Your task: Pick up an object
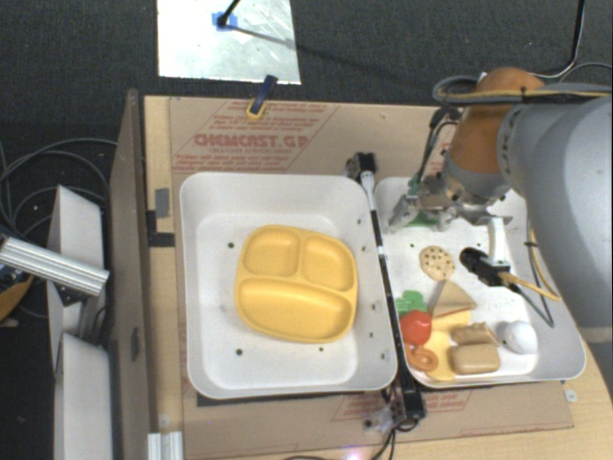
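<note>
The pincer (421, 209) hangs over the right bin's (565, 353) far corner; its grip I cannot tell. Toy food clusters near the front — the tomato (416, 328) looks light, rigid, slippery; grip its sides.

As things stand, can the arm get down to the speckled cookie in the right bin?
Probably yes. The cookie lies flat with bare bin floor above it, just below the tool, and nothing covers it.

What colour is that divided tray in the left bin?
Yellow: the divided tray shows plainly in the camera view.
</note>
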You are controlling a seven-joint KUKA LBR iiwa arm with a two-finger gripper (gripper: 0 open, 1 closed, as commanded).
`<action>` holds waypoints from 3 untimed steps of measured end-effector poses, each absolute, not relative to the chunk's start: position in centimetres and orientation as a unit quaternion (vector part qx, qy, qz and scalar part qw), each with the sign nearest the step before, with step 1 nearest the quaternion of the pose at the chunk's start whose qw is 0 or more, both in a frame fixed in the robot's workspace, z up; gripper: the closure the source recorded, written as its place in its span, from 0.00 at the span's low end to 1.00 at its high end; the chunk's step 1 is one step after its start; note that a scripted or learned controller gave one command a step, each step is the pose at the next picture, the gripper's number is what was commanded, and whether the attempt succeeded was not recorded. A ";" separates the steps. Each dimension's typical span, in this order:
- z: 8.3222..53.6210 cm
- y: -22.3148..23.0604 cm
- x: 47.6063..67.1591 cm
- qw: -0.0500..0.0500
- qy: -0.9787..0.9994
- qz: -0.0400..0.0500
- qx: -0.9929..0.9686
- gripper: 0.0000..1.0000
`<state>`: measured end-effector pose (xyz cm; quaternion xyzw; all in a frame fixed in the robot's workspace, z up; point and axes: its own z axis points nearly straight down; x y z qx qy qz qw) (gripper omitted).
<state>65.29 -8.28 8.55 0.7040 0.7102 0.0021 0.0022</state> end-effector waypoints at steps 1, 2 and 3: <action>8.4 -10.6 58.6 -0.002 0.706 -0.001 0.708 0.00; 9.5 -10.5 59.0 0.001 0.708 0.001 0.706 1.00; 19.0 -5.5 59.0 0.003 0.710 0.004 0.704 1.00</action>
